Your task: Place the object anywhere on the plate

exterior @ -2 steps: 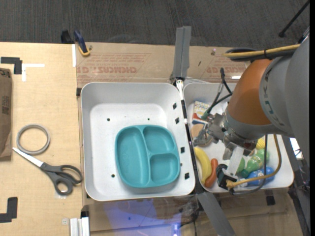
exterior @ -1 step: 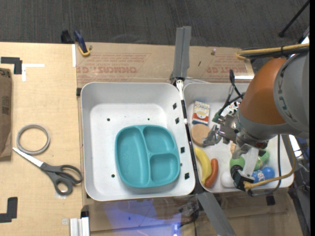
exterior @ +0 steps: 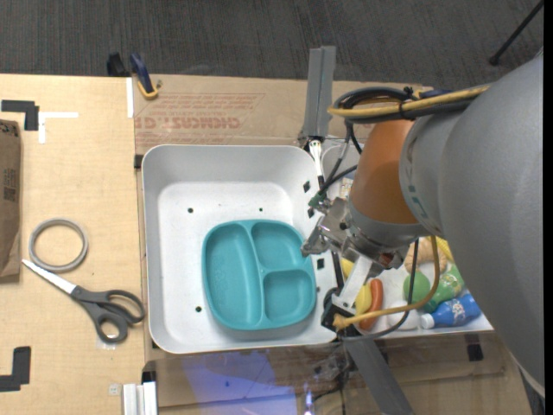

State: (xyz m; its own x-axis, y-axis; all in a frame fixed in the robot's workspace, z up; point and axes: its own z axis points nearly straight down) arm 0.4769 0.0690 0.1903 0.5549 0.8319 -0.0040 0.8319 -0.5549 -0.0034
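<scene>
Where arm (exterior: 449,171) overhangs, plate (exterior: 259,275) unobstructed

You see a teal plate (exterior: 259,275) in a white bin (exterior: 173,197). Your arm (exterior: 467,162) is grey with an orange band (exterior: 380,175). The desk (exterior: 69,171) is pale tan; the scissors (exterior: 91,301) have grey handles, and the tape roll (exterior: 59,244) is grey.
</scene>
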